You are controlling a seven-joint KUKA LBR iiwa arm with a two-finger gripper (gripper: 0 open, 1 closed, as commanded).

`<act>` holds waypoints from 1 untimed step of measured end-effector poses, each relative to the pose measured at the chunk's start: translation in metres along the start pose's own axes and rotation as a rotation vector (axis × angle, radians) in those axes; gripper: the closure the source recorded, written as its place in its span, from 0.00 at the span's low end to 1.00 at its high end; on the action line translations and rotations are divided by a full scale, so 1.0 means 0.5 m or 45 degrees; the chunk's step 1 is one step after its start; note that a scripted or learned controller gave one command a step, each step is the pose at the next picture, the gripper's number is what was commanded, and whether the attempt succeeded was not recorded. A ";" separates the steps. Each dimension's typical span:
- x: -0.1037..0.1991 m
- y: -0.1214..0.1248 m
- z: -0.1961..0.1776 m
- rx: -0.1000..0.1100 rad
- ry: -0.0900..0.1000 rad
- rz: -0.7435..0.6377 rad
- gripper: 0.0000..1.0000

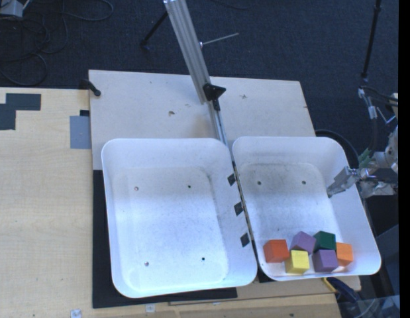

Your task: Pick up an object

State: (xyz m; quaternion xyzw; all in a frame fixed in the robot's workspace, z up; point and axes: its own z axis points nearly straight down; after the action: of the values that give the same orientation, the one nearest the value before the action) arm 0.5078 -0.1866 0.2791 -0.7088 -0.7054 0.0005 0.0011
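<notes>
Down at the right bin's (284,152) 5 o'clock corner, 6 blocks huddle: orange (276,250), yellow (298,262), 2 purple (303,242), green (325,239), small orange (344,253). At 3 o'clock, the end effector (342,180) sits by the rim; whether it's spread or pressed together, I cannot tell.

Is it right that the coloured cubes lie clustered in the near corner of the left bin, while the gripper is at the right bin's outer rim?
Not quite. The camera view shows the coloured cubes clustered in the near corner of the right bin, not the left bin. The rest stands: the gripper is at the right bin's outer rim.
</notes>
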 end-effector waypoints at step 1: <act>-0.046 -0.016 0.379 -0.003 0.000 -0.004 0.00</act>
State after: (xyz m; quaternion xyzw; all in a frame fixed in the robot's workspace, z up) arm 0.4991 -0.2095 0.0894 -0.7078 -0.7064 -0.0003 0.0002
